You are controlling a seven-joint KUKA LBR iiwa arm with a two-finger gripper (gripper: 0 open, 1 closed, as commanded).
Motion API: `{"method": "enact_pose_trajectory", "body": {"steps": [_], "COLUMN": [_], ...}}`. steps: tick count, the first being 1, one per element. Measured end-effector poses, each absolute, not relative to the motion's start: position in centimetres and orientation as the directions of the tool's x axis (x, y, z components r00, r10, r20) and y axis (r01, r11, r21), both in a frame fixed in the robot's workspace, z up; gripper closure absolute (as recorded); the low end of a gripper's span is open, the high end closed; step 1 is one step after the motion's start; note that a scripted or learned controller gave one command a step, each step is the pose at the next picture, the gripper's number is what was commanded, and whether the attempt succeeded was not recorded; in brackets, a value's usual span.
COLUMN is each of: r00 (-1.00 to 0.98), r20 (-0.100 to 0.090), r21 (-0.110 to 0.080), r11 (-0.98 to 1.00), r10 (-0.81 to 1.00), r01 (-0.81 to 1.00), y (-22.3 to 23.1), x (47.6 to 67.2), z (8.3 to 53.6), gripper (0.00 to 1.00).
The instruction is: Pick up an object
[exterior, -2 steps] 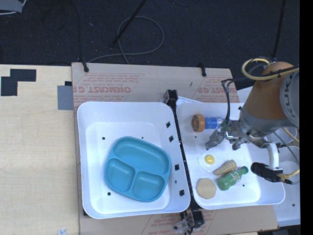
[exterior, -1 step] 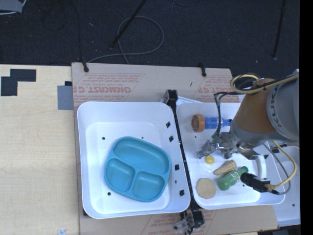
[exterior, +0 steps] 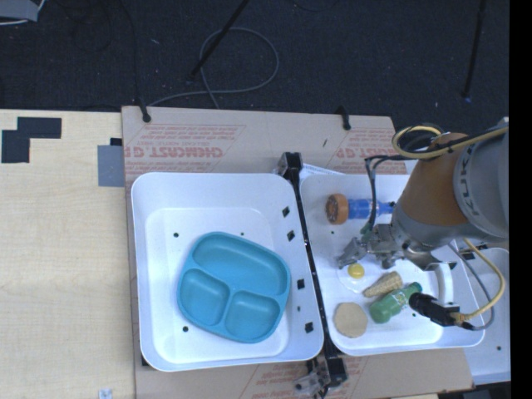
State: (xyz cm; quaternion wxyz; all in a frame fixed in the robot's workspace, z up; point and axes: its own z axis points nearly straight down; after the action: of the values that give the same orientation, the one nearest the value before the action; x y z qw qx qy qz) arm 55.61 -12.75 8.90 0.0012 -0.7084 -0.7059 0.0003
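I am reaching my gripper (exterior: 359,252) into the right bin (exterior: 320,191), just above a small yellow piece (exterior: 357,271); whether it is open or closed I cannot tell. A blue divided plate (exterior: 233,287) is lying in the left bin (exterior: 158,202).

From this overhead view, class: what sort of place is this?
Probably a robotics lab bench: a grey arm reaches over two white bins, one bearing a blue tray, and cables trail on the dark floor.
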Motion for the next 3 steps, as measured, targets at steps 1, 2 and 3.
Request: {"method": "enact_pose_trajectory", "body": {"steps": [1, 2, 3], "r00": [0.009, 0.004, -0.001], "r20": [0.000, -0.001, 0.000], "r21": [0.006, 0.002, 0.003], "r11": [-0.009, -0.004, 0.001], "r10": [1.000, 1.000, 1.000], "r01": [1.000, 1.000, 1.000], "y": [-12.9, -13.7, -12.8], "x": [55.8, 56.2, 56.5], "z": [10.1, 16.1, 21.0], "gripper": [1.00, 1.00, 1.00]}}
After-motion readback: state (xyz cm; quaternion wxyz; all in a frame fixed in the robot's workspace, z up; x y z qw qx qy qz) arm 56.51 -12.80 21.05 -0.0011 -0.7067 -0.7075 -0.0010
